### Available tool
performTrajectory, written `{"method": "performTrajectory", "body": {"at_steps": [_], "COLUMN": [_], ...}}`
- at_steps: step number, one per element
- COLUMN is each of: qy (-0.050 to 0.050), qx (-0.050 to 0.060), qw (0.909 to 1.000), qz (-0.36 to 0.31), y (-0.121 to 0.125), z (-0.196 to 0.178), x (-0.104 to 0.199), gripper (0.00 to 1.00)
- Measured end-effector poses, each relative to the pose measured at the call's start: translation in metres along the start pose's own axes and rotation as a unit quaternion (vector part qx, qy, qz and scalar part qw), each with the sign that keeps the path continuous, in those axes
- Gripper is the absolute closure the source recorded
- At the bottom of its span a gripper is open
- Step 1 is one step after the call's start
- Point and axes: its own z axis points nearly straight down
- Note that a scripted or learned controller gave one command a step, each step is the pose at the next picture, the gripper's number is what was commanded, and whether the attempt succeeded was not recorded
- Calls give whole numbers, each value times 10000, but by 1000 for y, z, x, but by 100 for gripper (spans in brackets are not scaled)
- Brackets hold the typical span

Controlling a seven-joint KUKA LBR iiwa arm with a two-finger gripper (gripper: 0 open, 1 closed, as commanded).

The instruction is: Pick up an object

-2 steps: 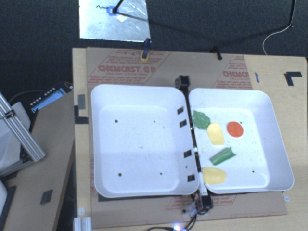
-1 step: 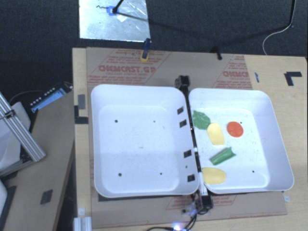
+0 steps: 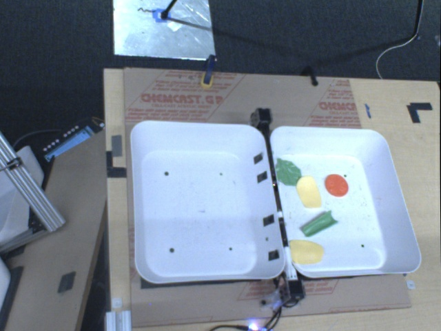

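Lowest in the frame, a yellow piece (image 3: 306, 252) lies in the right bin (image 3: 393, 205) against the divider — green bean-like piece (image 3: 318, 223) slanting above it, long axis rising rightward, red disc (image 3: 336, 185) beyond. My gripper's state: cannot tell.

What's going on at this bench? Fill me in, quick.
Nothing is being handled at this moment. Five small items lie loose in the right bin: a green leafy piece, a yellow piece, a red disc, a green pod and another yellow piece by the near-left corner. The left bin sits beside it. The pick has not started.
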Motion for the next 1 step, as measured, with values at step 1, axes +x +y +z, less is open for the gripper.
{"method": "performTrajectory", "body": {"at_steps": [1], "qy": [14], "qx": [21], "qw": [10000], "qz": [1], "y": [-30], "z": [-22], "x": [15], "gripper": [100]}}
